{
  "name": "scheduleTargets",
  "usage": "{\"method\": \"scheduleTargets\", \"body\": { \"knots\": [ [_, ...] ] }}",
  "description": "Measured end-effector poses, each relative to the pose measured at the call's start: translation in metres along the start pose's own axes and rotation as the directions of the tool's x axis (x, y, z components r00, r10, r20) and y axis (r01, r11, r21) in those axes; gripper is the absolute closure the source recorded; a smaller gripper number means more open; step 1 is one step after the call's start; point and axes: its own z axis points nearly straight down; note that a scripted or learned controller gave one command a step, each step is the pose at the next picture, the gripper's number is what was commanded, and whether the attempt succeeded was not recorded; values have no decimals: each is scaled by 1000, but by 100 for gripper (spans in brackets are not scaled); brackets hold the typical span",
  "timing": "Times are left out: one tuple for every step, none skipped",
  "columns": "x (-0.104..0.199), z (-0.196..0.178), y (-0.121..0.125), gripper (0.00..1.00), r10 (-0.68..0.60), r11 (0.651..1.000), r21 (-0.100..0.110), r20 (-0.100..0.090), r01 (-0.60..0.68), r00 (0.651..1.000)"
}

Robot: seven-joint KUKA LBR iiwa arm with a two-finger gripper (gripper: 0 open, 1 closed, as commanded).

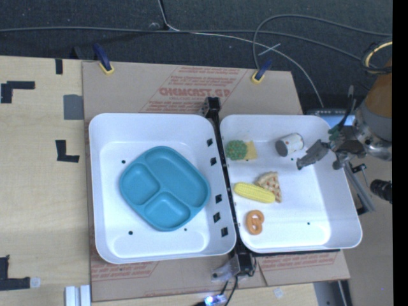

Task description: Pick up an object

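The right bin [331,225] holds a white and grey cylinder [290,145], a green broccoli piece on a yellow base [238,149], a tan waffle wedge [270,183], a yellow corn cob [254,192] and an orange pretzel [254,222]. My gripper [324,158] hovers over the bin's right side, just right of the cylinder. It is open, its fingers spread apart with nothing between them. One grey finger [310,155] points left toward the cylinder without touching it.
The left bin [105,171] carries a blue divided tray [164,187]. A black divider [220,171] runs between the bins. Cables [287,50] trail across the dark surface behind, and two blue clamps [102,59] pin the cardboard.
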Motion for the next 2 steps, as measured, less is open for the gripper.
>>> {"method": "scheduleTargets", "body": {
  "knots": [
    [0, -7, 2, 0, -4, 1000, -12, 3, 4, 1000],
    [1, 56, 7, 0, -4, 1000, -7, 2, 4, 1000]
  ]
}}
